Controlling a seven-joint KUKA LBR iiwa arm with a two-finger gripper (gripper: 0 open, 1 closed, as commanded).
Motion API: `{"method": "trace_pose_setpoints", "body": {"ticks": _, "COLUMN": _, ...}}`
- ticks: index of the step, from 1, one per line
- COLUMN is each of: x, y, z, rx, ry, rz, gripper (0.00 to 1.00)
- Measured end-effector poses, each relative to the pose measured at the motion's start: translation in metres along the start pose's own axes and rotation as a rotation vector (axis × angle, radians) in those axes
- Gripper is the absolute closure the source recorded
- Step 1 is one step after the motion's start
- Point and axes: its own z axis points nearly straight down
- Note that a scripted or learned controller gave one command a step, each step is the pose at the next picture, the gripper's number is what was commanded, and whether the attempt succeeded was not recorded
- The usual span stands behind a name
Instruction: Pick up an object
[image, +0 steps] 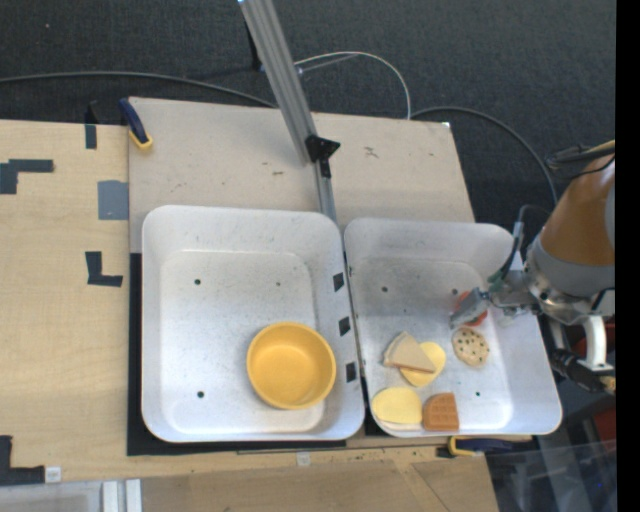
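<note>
The gripper (470, 305) hangs low over the right bin (400, 250), near its right wall, just above a speckled cookie (470, 347); something red shows at its tip, but I cannot tell what it is or whether it is held. Toward the bin's front edge lie a pale wedge (405, 352), a yellow heart shape (428, 362), a yellow disc (397, 406) and a brown biscuit (440, 411). The left bin (200, 240) carries a yellow bowl (291, 364) near its front right corner. Both sit on a wooden bench (230, 150) above dark carpet (480, 50).
</note>
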Motion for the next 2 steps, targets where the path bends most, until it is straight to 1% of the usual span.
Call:
{"method": "trace_pose_setpoints", "body": {"ticks": 1, "x": 0.000, "y": 0.001, "z": 0.048, "rx": -0.008, "ry": -0.003, "rz": 0.000, "gripper": 0.00}}
{"method": "trace_pose_setpoints", "body": {"ticks": 2, "x": 0.001, "y": 0.001, "z": 0.037, "rx": -0.008, "ry": -0.002, "rz": -0.001, "gripper": 1.00}}
